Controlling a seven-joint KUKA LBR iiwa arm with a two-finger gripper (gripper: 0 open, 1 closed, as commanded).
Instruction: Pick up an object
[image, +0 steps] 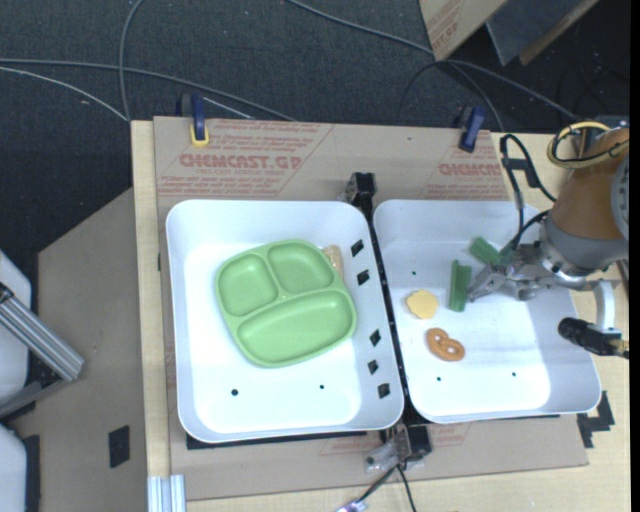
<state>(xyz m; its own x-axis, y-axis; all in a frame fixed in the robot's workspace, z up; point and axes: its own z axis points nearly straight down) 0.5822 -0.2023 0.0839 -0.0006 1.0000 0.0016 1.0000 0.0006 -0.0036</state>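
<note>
We see the gripper (487, 281) low in the right bin (520, 395), though we cannot tell how its fingers stand. Just beside it stands a green stick (458, 286), long axis running near-to-far, yellow piece (422, 304) and pretzel (445, 346) nearby.

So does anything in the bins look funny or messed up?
Nothing looks spilled or broken. The green divided plate sits a bit crooked in the left bin, with a tan thing peeking out behind it. In the right bin, the end effector is down beside two green pieces.
</note>
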